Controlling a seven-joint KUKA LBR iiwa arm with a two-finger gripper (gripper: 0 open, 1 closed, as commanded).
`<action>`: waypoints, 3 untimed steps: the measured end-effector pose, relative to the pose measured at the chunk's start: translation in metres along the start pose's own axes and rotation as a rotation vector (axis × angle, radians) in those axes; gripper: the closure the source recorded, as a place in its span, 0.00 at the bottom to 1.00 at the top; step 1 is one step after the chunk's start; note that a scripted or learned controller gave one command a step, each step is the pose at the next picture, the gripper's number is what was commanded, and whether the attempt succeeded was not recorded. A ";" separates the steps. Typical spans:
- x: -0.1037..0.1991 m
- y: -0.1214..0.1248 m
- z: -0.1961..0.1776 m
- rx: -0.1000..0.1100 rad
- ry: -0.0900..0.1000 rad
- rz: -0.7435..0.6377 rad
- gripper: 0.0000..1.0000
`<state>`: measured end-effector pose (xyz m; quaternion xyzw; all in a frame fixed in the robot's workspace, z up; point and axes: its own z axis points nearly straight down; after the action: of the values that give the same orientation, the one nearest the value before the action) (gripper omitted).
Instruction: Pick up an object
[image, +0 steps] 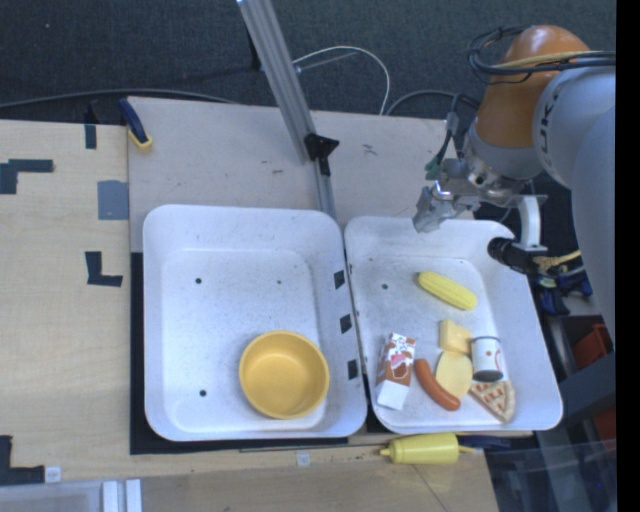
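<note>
I've got the gripper at upper right of the frame, hanging over the far rim of the right bin, near its upper-left corner. Nothing sits between the jaws; whether they stand wide or narrow I can't tell from this angle. The pick candidates are all in the right bin: corn cob alone in the upper middle, with bare floor on all sides of it, so best clearance there. The rest are packed along the near edge: small carton at lower left, sausage just beside it, yellow cheese pieces touching the sausage, a small can right of the cheese, and a pizza slice by the lower-right rim. Tight cluster, little room for the jaws between items. The left bin carries a yellow bowl at its lower right, close to the wall shared with the right bin; the remaining floor is open. A yellow squeeze bottle lies on the bench just below the right bin's near rim.
</note>
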<state>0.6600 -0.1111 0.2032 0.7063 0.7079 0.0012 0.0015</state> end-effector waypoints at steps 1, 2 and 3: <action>0.058 -0.008 -0.009 0.004 0.003 -0.005 1.00; 0.101 -0.026 -0.020 0.006 0.003 -0.004 1.00; 0.151 -0.052 -0.013 0.008 0.002 -0.004 1.00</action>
<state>0.6079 0.0400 0.2162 0.7049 0.7093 -0.0010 -0.0020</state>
